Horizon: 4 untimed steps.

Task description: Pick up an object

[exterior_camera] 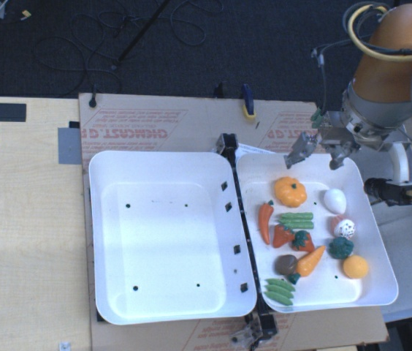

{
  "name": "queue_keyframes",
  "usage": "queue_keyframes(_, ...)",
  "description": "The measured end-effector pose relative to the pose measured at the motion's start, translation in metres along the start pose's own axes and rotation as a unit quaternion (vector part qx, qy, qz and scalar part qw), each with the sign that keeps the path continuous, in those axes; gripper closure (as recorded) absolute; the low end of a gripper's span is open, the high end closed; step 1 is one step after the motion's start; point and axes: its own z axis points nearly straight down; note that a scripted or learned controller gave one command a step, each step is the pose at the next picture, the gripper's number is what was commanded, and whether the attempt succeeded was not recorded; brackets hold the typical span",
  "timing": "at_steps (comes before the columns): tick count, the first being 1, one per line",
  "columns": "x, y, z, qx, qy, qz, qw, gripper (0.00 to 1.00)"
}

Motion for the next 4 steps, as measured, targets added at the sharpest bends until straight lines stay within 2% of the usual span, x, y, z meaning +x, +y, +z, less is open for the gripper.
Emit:
queue_keyframes(1,0.020,0.002,0.104,0.005,0.001,-0.001,1.0000,0.00)
queue_keyframes(2,-0.002,0.006,0.203,0.002,0.000,0.001,1.0000,0.00)
queue_keyframes(3,-0.003,0.007,0.187,0.001,0.000,0.004,1.0000,1.00)
queue_keyframes(4,-0.091,0.031,0.197,-0.001,-0.002,0.002,1.0000,1.00)
